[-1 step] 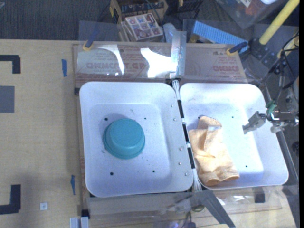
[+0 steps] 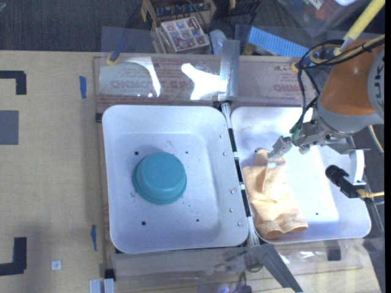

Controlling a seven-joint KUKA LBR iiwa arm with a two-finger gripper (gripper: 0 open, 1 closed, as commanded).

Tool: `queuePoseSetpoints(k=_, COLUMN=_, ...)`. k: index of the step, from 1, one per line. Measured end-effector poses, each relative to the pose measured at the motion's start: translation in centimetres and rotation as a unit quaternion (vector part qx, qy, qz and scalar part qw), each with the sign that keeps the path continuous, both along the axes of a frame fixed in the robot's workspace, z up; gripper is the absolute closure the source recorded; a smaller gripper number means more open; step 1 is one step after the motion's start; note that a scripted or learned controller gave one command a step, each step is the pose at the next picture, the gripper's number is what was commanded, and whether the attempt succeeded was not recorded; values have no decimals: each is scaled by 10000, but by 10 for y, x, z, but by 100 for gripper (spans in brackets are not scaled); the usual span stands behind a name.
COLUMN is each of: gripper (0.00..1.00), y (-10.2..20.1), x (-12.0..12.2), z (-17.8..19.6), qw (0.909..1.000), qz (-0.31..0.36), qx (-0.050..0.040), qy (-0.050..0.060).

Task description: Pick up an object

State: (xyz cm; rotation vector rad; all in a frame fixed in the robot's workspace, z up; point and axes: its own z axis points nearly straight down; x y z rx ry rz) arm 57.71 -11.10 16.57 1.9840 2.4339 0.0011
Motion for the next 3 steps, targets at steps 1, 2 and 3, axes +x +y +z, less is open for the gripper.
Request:
queuePoseSetpoints(k=1, gripper=0, y=13, x=16, z=-75, qw=9959, qz=909, qx=-1, qy=-34)
queuePoseSetpoints(k=2, gripper=100, y=10, x=17, z=-64, qw=9961, qz=877, qx=-1, qy=-69)
queuePoseSetpoints(k=3, gripper=100, y=65, x=72, z=20, qw=9962, qz=871, qx=-4, qy=-9)
